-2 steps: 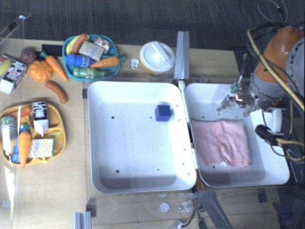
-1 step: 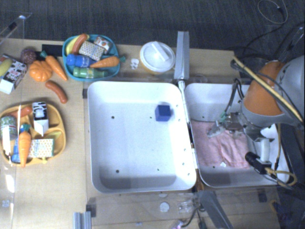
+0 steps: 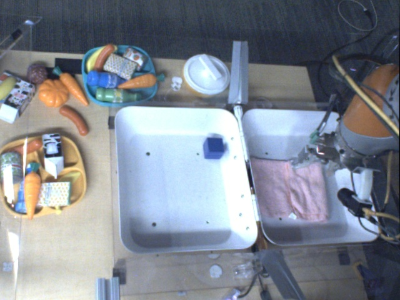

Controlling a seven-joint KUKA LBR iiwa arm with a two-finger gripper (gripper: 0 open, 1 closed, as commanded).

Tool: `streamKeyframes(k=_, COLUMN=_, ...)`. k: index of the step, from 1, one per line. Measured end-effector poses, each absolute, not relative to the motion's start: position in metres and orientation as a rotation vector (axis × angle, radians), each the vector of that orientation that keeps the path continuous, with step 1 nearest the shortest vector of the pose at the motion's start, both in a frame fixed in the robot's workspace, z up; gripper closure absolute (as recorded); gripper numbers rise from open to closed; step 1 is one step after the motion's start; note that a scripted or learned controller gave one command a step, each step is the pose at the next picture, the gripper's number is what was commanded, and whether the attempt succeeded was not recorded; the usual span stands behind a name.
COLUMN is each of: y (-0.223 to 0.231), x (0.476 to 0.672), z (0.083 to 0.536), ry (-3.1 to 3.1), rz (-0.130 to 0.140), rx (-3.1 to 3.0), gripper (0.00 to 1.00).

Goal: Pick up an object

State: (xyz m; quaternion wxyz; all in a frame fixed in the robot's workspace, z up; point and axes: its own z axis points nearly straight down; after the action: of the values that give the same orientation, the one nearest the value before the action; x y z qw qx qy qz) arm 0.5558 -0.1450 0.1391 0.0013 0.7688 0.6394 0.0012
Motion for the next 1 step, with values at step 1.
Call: streamKeyframes(k=1, y=-0.1066, x=0.5472, z=0.0917, ry=2.144, rz=0.014, rx=2.275, gripper=0.0)
